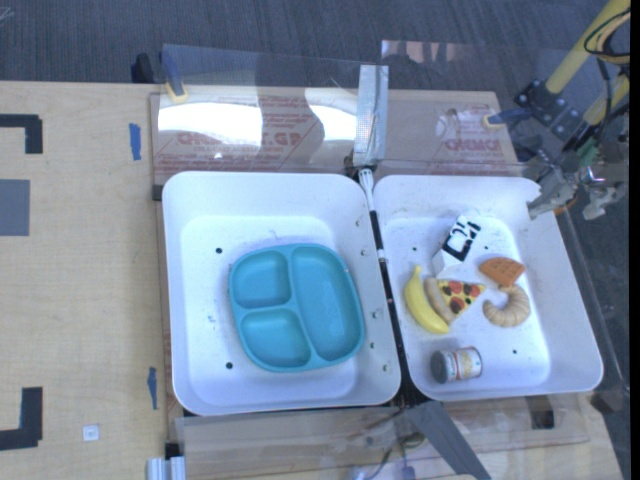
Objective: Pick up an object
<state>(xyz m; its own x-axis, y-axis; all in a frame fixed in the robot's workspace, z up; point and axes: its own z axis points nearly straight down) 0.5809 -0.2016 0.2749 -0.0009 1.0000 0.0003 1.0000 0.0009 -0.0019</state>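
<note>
**Toy food lies down-left of the tool, all in the right bin**

Toy food pieces cluster in the right bin (pixel 575 353): a yellow banana (pixel 424 305) with its long axis running roughly up and down the camera view, a pizza slice (pixel 456 294) touching its right side, a croissant (pixel 507 306) just beside that, an orange-brown wedge (pixel 502 269) above the croissant, a black-and-white carton (pixel 458 240) nearest the back wall, and a small can (pixel 457 365) lying on its side toward the front edge, its axis running left to right.

At the bin's upper right corner, outside the rim, the tool (pixel 560 190) hangs with nothing seen in it; whether it is released or clenched I cannot tell. From there every piece lies down and to the left, with the carton and the wedge the nearest, the can the farthest.

The left bin (pixel 190 228) holds a blue divided plate (pixel 295 306), well apart from the tool. I judge the reach has yet to begin.
</note>
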